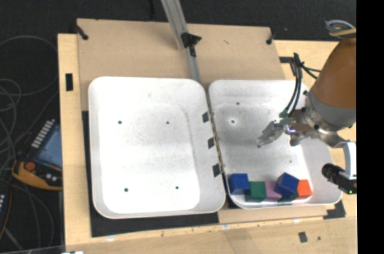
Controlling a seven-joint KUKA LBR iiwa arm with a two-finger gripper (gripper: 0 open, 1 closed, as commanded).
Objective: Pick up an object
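Observation:
Several small blocks lie in a row along the near edge of the right bin (252,96): a blue cube (239,182), a green cube (257,190), a pale purple block (273,192), a second blue block (288,184) and an orange block (304,188). My gripper (268,135) hangs over the middle of the right bin, pointing down and to the left. It sits well behind the row of blocks and touches none of them. The grey and orange arm (336,87) comes in from the right and hides the bin's right side.
The left bin (147,145) lies beside the right one, with small clips along the seam between them. A slanted metal rail (171,3) rises from the back of the bench. Cables and a handheld pendant (42,154) lie off the bench at the left.

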